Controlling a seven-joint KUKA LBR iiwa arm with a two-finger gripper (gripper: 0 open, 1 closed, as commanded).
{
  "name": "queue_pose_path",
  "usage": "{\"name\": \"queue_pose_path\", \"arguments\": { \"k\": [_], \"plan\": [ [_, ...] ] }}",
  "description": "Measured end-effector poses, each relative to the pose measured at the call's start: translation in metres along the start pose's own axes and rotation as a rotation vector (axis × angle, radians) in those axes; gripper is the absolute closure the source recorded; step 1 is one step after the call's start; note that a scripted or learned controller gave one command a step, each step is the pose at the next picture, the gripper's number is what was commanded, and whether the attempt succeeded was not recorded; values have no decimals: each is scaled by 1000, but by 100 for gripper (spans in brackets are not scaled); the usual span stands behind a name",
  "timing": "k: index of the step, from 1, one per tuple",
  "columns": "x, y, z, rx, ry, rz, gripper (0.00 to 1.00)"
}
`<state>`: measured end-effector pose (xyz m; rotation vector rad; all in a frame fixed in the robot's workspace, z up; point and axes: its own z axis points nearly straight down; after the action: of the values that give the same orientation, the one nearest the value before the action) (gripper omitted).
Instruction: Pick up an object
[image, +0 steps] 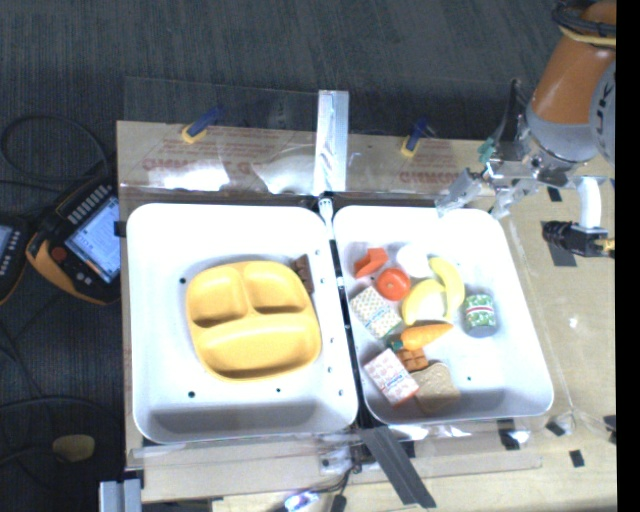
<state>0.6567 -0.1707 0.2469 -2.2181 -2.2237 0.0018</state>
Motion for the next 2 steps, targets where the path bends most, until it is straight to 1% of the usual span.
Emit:
{"name": "queue_pose_path", "arguments": {
  "k": [1,2],
  "plan": [
    [-10,-31,124,1,-1,-116,0],
    [-25,-31,158,-9,-4,-155,0]
  ]
}}
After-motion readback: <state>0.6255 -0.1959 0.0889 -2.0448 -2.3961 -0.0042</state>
